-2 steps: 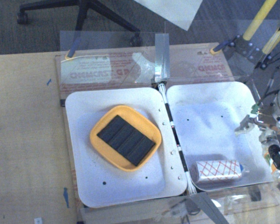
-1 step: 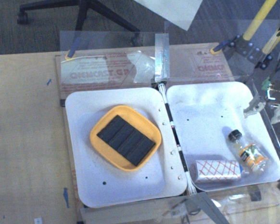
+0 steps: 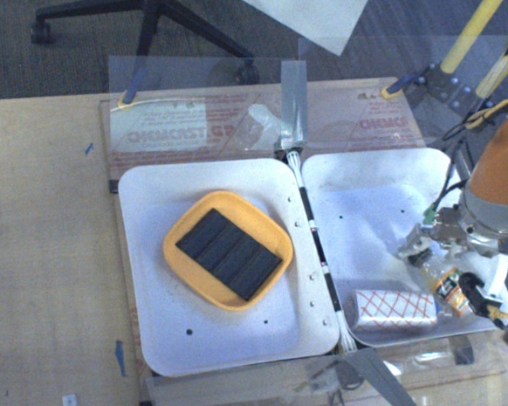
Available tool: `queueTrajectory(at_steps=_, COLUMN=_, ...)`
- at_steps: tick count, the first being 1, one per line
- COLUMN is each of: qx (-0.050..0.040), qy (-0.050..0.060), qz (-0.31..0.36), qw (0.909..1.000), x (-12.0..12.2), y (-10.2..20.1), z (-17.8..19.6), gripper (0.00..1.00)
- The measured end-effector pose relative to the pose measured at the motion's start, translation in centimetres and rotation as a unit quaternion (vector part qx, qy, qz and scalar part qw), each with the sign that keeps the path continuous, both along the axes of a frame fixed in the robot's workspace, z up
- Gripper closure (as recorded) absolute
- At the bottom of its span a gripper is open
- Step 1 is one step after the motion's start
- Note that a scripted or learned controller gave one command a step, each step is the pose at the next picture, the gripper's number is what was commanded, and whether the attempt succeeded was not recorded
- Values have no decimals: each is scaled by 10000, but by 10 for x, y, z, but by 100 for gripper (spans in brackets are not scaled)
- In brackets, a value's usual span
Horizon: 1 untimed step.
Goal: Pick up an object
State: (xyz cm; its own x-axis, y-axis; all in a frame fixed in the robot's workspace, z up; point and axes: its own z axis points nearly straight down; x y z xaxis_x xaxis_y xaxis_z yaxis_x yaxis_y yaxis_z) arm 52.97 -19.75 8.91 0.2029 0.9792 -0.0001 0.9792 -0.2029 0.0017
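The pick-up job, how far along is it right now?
Done: the arm has reached into the right bin, with the gripper low near its right side. In hand: nothing visibly between its fingers; their state is unclear. Left: the grasp and lift. The red-and-white checked packet lies on the bin floor, a small bottle-like item sits beside the gripper, and the yellow dish rests in the left bin.

light: even, bright — soft shadows | glare: clear panels up top | focus: slightly soft
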Motion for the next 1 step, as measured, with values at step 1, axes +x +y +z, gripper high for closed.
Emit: queueTrajectory(at_steps=1, qx=-2, qy=-6, qz=-3, qw=10000, x=0, y=0, z=9, gripper=100)
